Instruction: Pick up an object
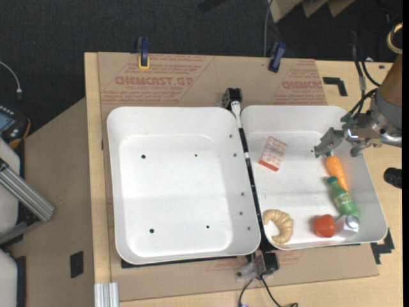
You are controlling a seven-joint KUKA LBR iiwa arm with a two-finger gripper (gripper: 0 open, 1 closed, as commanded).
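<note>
The right bin (300, 123) holds several objects. A white and red packet (273, 153) lies near its left side. An orange carrot (337, 171) lies by the right wall, with a green bottle (344, 200) just in front of it. A red tomato (324, 226) and a tan croissant (278, 226) sit along the front edge. My gripper (340, 146) hangs over the bin's right side, just behind the carrot's far end. It is open, with nothing between its fingers.
The left bin (121, 171) sits beside the right one, their rims meeting along a dark divider (246, 165). Both rest on a cardboard sheet (192, 75) held by two blue clamps at the back edge.
</note>
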